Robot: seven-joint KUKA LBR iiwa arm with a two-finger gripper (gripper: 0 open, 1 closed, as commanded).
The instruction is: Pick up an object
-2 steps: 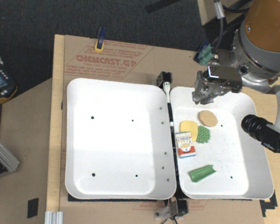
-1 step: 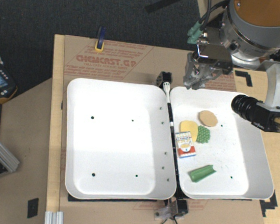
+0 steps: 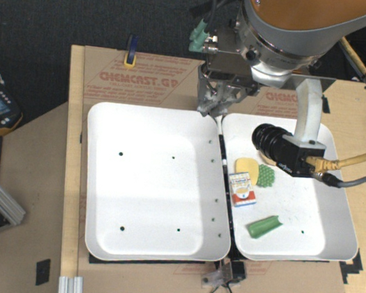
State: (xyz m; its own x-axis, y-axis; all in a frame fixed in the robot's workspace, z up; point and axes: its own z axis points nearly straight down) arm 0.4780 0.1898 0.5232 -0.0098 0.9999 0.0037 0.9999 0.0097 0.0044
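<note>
The gripper hangs over the far end of the seam between the two bins, above the rim where the left bin meets the right bin; whether its fingers are spread or closed cannot be told from the camera view, and nothing is seen between them. The candidate objects all lie in the right bin, near its left wall: a small carton in white, orange and red, a yellow piece touching its far edge, a green knobbly piece just beside the yellow one, and a green block apart from them toward the near rim. All appear small and light. The carton is judged stiff-sided, best taken across its short faces; its neighbours crowd it. The green block lies isolated and looks firm, possibly smooth; a grip across its narrow width at mid-length seems the least obstructed option. A black camera unit on a white bracket overhangs the bin's far part
</note>
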